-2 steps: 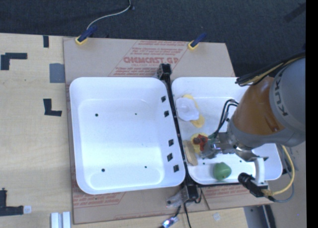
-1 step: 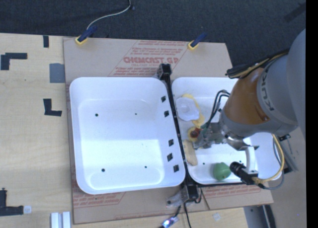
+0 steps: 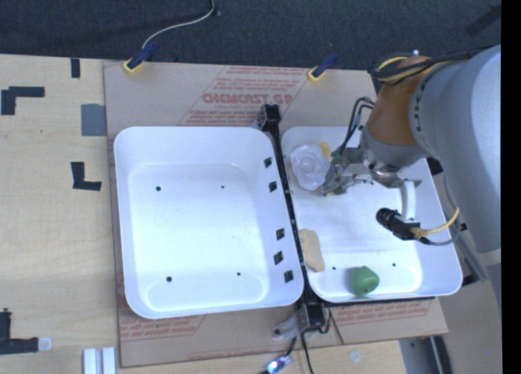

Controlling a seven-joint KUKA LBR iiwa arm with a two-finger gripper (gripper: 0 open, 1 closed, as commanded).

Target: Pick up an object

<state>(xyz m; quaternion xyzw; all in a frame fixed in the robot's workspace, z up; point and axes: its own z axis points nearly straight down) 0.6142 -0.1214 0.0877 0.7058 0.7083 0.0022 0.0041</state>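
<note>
Clear cup [image 3: 307,165] lies in right bin [image 3: 423,279], far-left corner, near divider. Gripper [image 3: 335,183] low, just beside cup's right edge; finger spread cannot be made out, nothing seen held. Judged step: approach/grasp attempt. Next move calls for fingers straddling cup wall before lift. Tan piece [image 3: 311,250], green object [image 3: 364,279] untouched at near edge.

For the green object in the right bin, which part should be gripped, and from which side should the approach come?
Probably grip the green object across its rounded middle, coming straight down from above. It looks compact and lumpy, with no handle, and it lies near the front wall of the right bin, so a side approach seems cramped.
</note>
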